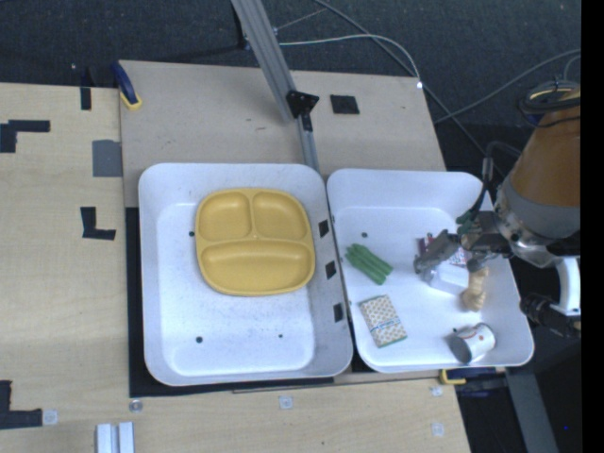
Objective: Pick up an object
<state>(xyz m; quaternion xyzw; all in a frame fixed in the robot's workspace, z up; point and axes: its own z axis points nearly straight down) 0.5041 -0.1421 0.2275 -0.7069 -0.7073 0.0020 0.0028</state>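
The arm (545,173) is seen entering from the right of the camera view, its orange band uppermost and the grey wrist section below it. The wrist is bent toward the left, so that the gripper (436,253) is carried low and pointed leftward and slightly downward. Dark cabling is seen running along the wrist. The gripper body appears dark and blurred, and its tip is set well left of the wrist. A white part of the arm's mounting is visible at the lower right.

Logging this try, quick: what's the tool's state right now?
Tool: low in the shallow white right bin; open or shut cannot be told.
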